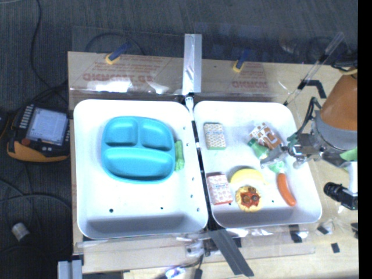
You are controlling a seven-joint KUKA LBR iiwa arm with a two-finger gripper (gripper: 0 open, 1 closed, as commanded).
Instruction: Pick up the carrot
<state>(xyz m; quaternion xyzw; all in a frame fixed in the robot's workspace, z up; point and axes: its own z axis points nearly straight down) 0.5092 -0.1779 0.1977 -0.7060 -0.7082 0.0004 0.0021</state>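
The carrot (286, 189) is orange with a green leafy top and lies near the right wall of the right bin (302, 214), its tip pointing toward the front. My gripper (286, 157) hangs just above the carrot's green end, reaching in from the right. It is open, with nothing between its fingers. The arm's orange band (343, 103) shows at the right edge.
The right bin also holds a brown and green packet (264, 137), a green and white packet (214, 135), a yellow banana-like piece (247, 175), a small pizza toy (250, 197) and a red and white box (218, 189). The left bin holds a blue divided plate (139, 147) and a green item (178, 154).
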